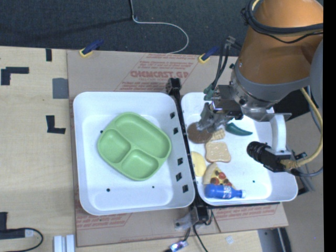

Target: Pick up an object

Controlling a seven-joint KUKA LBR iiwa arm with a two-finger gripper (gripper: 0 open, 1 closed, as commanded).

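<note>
My gripper (pixel 211 122) hangs low over the near-left part of the right bin (pixel 273 190), on the end of the grey arm with its orange band (pixel 281 22). Directly beneath its tip lies a brown round disc (pixel 195 135), and it is unclear whether the two touch. Beside the disc sits a small pale cracker (pixel 219 136). A slice of toast (pixel 218 152), a yellow piece (pixel 198 164), a pizza slice (pixel 217 176) and a blue bottle (pixel 222 192) lie nearer the front. A teal piece (pixel 242 130) shows just right of the gripper.
The left bin (pixel 92 193) holds a green divided plate (pixel 134 146). A black divider (pixel 181 140) with clips runs between the bins. A black fitting on a white bracket (pixel 268 156) and cables stand over the right bin's right side.
</note>
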